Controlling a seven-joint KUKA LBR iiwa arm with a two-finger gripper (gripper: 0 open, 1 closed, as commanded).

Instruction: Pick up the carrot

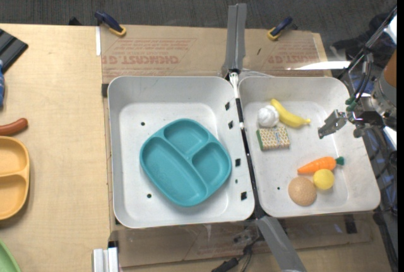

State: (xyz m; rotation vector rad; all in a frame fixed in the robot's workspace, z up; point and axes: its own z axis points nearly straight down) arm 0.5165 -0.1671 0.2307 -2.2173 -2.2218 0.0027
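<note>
- Near edge of right bin (353, 204): round tan ball-like item (302, 191) sitting w/ a yellow lemon-ish piece (324, 180) just beside it, both on the bin floor.
- Carrot (317, 165) lying flat right behind those two, orange body w/ green stub pointing right, touching or nearly touching the lemon-ish piece; nothing gripping it.
- Mid bin: patterned sponge block (273, 138) sitting near the divider, well apart from carrot.
- Further back: banana (289, 114) lying next to a white round item (267, 117), touching or close to it.
- End effector (341, 120) hovering at right side of bin, behind and right of carrot, well apart from it; fingers looking spread/released, nothing showing betw them.
- Left bin (120, 157) holding teal divided plate (184, 161); not part of this job.
- Table (50, 75) at left carrying orange tray (12, 179) and a sausage-like item (12, 126).
- Progress, my read: grasp not yet made, carrot resting in bin. Left to do: line up over carrot, descend, clamp, lift. Neighbours crowding its near side, so risking a bump.
</note>
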